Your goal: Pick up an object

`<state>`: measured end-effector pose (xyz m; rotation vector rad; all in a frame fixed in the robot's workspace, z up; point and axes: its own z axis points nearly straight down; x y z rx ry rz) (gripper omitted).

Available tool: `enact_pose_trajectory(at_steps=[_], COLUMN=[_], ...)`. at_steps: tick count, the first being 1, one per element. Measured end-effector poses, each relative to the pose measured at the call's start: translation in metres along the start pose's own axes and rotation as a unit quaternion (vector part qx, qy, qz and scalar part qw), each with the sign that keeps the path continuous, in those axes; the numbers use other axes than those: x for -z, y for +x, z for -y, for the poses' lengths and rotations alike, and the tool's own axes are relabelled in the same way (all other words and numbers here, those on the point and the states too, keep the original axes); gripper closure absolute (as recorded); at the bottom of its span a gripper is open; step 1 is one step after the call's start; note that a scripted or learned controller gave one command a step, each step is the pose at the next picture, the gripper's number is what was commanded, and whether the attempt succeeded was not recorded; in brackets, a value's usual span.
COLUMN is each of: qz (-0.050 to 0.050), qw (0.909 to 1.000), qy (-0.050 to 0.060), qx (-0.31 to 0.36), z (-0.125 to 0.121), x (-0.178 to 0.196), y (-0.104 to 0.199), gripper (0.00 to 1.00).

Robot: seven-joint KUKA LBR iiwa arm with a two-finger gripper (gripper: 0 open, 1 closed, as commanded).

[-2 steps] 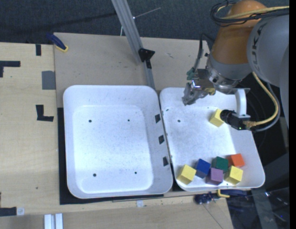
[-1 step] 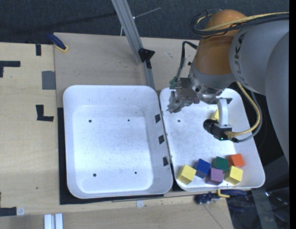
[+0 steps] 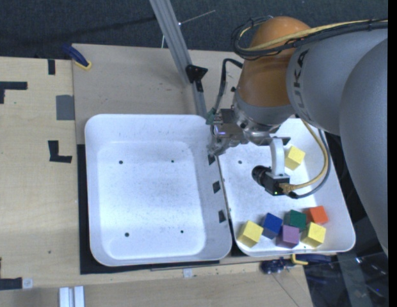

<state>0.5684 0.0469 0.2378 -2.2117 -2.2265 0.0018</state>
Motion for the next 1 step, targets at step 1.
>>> enact_pose_trajectory(at_steps=[1], qz=[0.000], qw=[1.0000], qy=[0.000], qx=[0.000], z=[0.0240], x=[0.0030], y=[0.0409], gripper=[1.00])
